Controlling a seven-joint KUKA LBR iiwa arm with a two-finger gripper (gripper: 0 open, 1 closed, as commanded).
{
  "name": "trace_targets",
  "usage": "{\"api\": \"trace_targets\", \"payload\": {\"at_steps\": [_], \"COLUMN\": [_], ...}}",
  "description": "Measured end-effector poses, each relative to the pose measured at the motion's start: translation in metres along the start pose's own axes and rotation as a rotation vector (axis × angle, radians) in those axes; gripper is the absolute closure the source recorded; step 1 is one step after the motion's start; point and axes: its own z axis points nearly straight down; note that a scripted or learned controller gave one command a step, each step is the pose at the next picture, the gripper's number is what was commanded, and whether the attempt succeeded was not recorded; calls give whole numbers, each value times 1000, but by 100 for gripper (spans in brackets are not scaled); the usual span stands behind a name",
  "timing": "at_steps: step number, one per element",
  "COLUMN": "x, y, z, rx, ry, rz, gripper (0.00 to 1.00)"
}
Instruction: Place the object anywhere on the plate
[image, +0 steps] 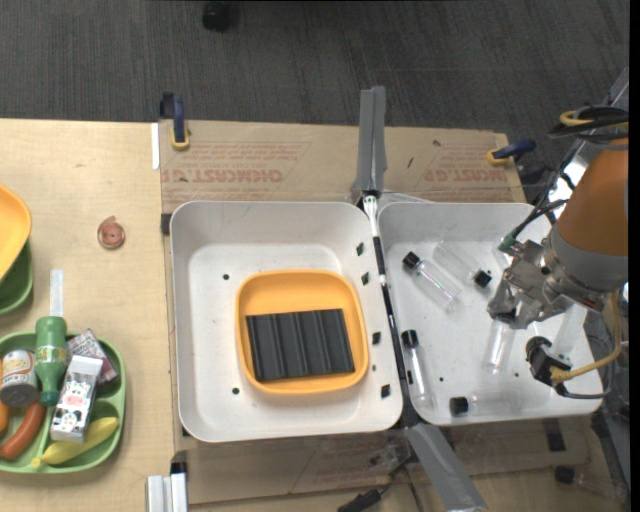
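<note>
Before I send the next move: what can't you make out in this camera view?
- Claw, camera view: the wrist housing covers its fingers, so open, shut or holding is unreadable.
- Clear tubes in the right bin: see-through on white, outlines faint, count uncertain.
- Dark ridged item on the orange plate: too small to identify.
- Arm: cut off by the right edge.

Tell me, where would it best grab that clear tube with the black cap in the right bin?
Probably around the middle of the clear tube, coming straight down from above. It lies flat on the floor of the right bin, slanting, black cap toward the upper left, so the fingers should close across its narrow width, turned square to that slant. The gripper sits just to its right.
</note>
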Motion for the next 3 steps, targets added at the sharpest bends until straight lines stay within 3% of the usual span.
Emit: {"api": "trace_targets", "payload": {"at_steps": [1,2,3], "x": [57,61,88], "y": [30,38,53], "z": [-72,-27,-47], "rx": [-2,-1,-5], "ry": [0,1,0], "rz": [-241,-551,-789], "gripper": [100,100,100]}}
